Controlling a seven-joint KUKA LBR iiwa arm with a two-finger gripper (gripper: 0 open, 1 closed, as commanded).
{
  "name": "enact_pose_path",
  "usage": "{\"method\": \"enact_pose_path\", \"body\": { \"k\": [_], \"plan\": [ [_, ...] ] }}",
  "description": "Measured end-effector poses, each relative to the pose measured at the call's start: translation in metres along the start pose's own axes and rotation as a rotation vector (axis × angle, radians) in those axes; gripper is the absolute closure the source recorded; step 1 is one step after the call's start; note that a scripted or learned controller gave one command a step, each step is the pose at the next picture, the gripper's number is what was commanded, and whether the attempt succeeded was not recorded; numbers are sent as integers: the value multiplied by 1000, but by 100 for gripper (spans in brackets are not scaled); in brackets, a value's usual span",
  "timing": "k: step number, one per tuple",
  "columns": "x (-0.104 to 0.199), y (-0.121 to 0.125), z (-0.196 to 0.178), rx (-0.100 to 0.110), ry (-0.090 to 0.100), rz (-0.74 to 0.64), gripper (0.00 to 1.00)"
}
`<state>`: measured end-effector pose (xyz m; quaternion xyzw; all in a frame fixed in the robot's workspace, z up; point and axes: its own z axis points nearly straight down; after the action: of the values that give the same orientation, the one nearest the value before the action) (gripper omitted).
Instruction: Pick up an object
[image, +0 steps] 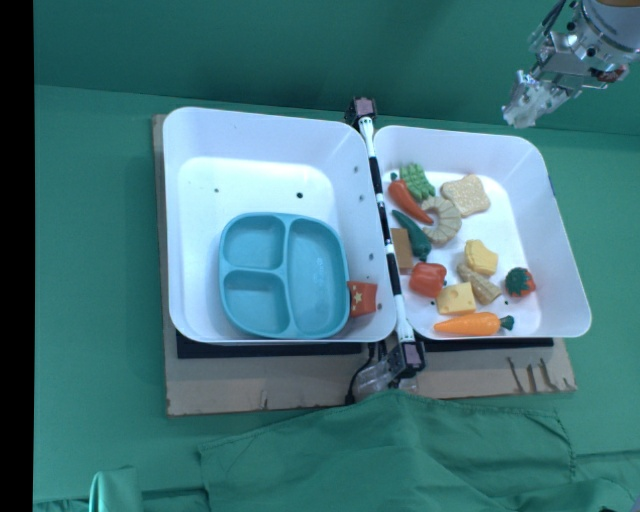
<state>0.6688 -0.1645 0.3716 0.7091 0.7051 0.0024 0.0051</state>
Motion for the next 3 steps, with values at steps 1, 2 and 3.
{"method": "enact_pose_path", "body": {
  "k": [1,2,3],
  "plan": [
    [10,-31,44,13,3,-1,100],
    [10,-29,42,8,1,-2,0],
    [-24,32,91,7,-2,-2,0]
  ]
}}
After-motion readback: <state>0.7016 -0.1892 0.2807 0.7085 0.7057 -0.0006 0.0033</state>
